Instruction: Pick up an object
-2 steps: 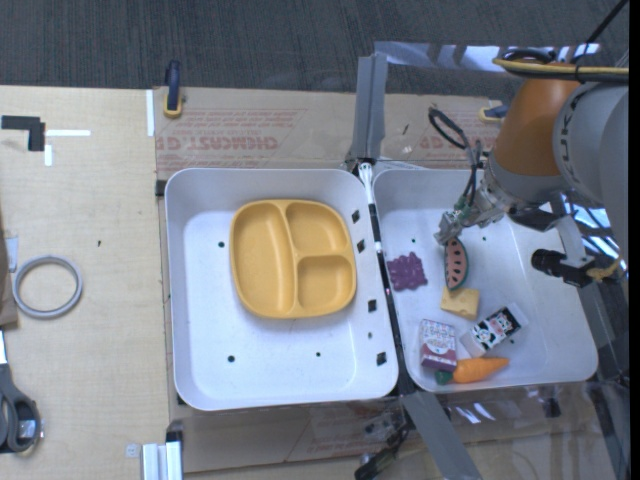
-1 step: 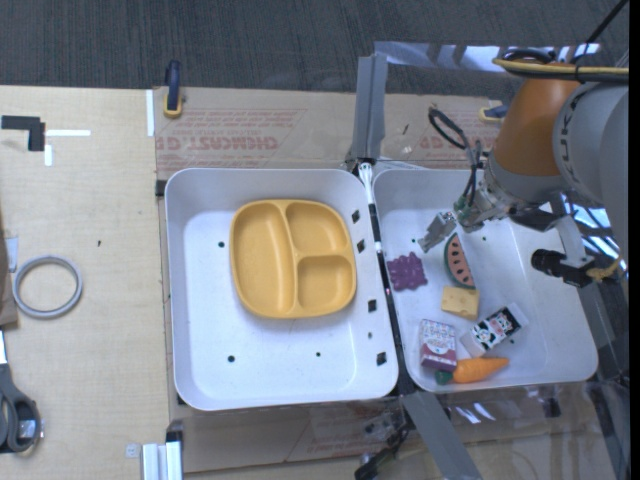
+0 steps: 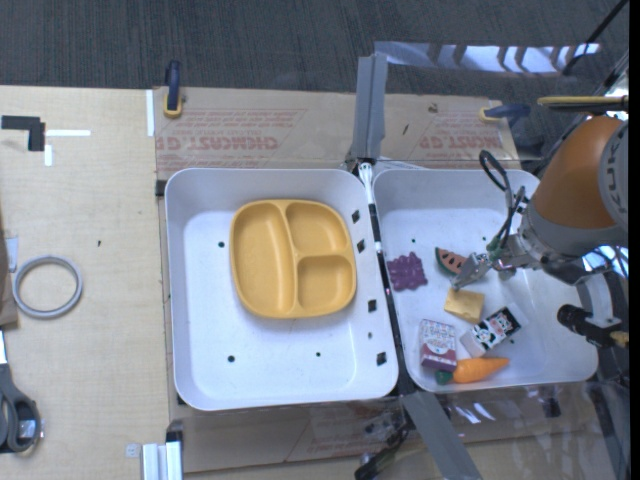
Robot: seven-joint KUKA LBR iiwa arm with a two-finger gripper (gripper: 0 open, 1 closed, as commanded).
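Dark carpet fills the top of the camera view, behind a light wooden bench (image 3: 80, 368) partly covered by a sheet of brown cardboard (image 3: 260, 133) with printed lettering. Two shallow white bins sit side by side on it: the left bin (image 3: 200, 368) holds a yellow divided plate (image 3: 293, 258) with three compartments, lying flat near the bin's centre; the right bin (image 3: 560, 353) holds several small items. The arm (image 3: 580, 183), its orange band prominent, reaches in from the right over the right bin, and its gripper (image 3: 478, 267) hangs low just above the yellow cheese wedge (image 3: 465, 304), beside the watermelon slice (image 3: 452, 261); whether its tips are spread or pressed together cannot be told, and no item is seen between them. Left of the wedge lies a purple grape bunch (image 3: 406, 270), near the bin's left wall. Toward the front edge lie a small pink-and-white carton (image 3: 437, 344), a black-and-white packet (image 3: 495, 330) just right of it, and an orange carrot (image 3: 480, 369) touching the carton's lower end. On the bare bench at far left rest a grey ring (image 3: 46, 286) and, below it, scissors (image 3: 18, 420). A blue-and-yellow clamp (image 3: 174, 90) grips the cardboard's rear edge.
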